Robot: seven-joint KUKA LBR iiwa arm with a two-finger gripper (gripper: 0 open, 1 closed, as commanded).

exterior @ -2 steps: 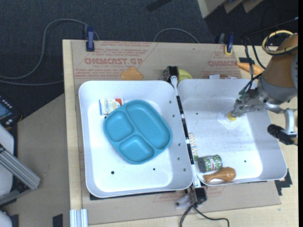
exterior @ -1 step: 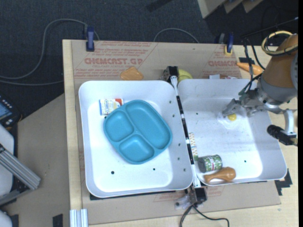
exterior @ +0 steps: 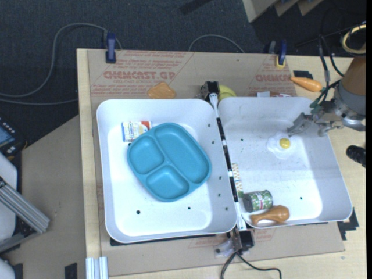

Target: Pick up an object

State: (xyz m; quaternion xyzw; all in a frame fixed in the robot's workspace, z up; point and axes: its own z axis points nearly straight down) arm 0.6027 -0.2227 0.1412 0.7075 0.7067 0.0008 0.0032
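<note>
Nearest you, at the right bin's (exterior: 325,173) 7 o'clock, lie a can (exterior: 257,201) and drumstick (exterior: 271,215). Farther, the egg (exterior: 280,144) sits at 12. The gripper (exterior: 306,124), at 1, carries nothing; open or closed, you cannot tell. Picking remains.

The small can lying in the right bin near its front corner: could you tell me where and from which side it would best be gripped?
Probably from straight above, across the middle of the can, closing on its curved sides. It lies on its side, its length running left to right. The bin wall sits close at its left end and the brown chicken leg lies just in front, so sideways approaches look crowded.
</note>
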